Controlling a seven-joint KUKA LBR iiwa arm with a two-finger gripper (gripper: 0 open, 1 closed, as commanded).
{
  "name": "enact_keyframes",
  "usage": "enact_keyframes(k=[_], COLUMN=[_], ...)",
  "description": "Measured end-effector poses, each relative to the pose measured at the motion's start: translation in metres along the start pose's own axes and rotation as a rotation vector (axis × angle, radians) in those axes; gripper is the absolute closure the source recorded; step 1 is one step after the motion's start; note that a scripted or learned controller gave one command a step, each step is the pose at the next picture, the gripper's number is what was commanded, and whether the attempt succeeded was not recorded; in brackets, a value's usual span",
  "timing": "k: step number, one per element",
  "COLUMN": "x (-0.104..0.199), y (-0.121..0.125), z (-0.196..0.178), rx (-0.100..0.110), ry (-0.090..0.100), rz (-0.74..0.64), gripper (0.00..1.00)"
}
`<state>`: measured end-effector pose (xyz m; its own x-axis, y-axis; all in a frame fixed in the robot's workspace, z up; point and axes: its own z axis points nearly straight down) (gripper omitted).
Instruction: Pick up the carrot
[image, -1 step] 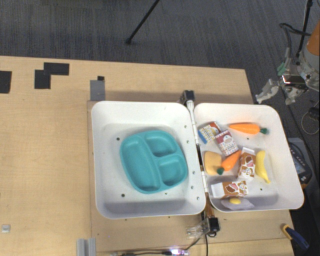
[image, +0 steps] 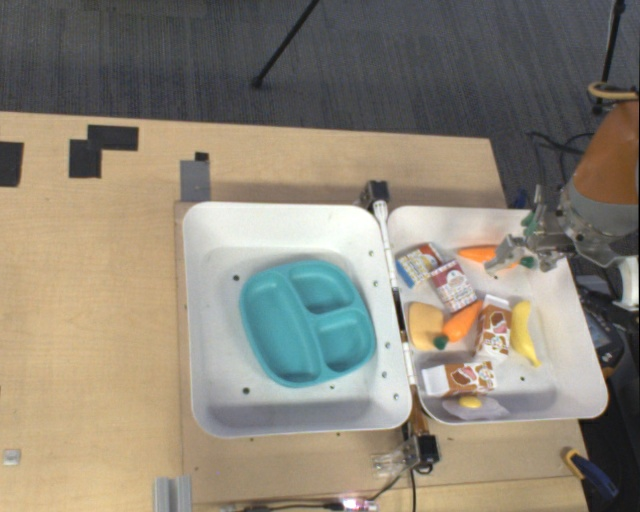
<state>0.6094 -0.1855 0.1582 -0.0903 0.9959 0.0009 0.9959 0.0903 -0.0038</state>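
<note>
The carrot (image: 461, 323) lies unlifted among the cartons in the right bin (image: 585, 335), well short of the gripper (image: 522, 250) hovering near that bin's far edge, its open-or-closed state unreadable, so the whole pick remains.

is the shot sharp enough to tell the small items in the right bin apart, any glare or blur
Camera view: soft even light, no hard glare on the white bins; the teal tray throws only faint shadow. The carrot and banana read clearly, but the small cartons' print is too soft to make out. The hand at the right bin's far edge looks slightly blurred, so its fingers cannot be judged.
</note>
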Motion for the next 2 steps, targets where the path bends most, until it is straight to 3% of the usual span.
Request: enact_keyframes(k=[1, 2], x=[0.019, 0.018], y=[0.051, 0.055], z=[0.073, 0.058], rx=[-0.011, -0.019], ry=[-0.001, -0.006], rz=[0.037, 0.03], gripper=[0.0, 1.0])
